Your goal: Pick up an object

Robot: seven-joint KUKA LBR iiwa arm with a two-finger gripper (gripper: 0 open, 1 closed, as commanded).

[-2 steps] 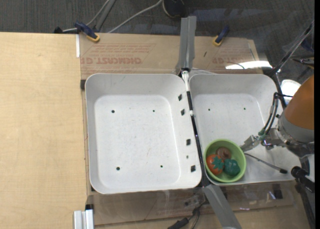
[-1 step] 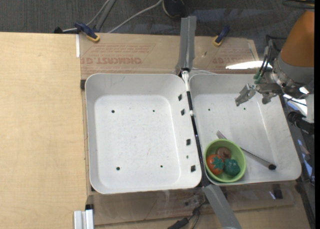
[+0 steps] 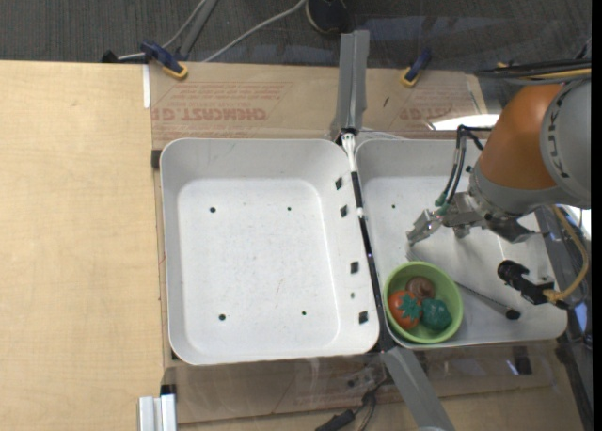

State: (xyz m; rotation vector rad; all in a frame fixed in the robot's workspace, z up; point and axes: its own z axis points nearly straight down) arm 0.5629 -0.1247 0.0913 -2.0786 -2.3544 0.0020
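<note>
Left bin [image 3: 188,260] on the tabletop [image 3: 66,231]. Right bin [image 3: 395,175] holds a green bowl [image 3: 454,299] of small items at its near-left corner. The arm [image 3: 527,151] leans in from the right; jaws [image 3: 423,227] hover above the bowl, state indeterminate, nothing visibly held.

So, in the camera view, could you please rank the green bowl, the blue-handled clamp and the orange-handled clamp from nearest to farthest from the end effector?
From the end effector:
1. Green bowl, just below it, in the right bin's near-left corner.
2. Orange-handled clamp, on the cardboard behind the right bin.
3. Blue-handled clamp, far left on the cardboard's back edge.
</note>
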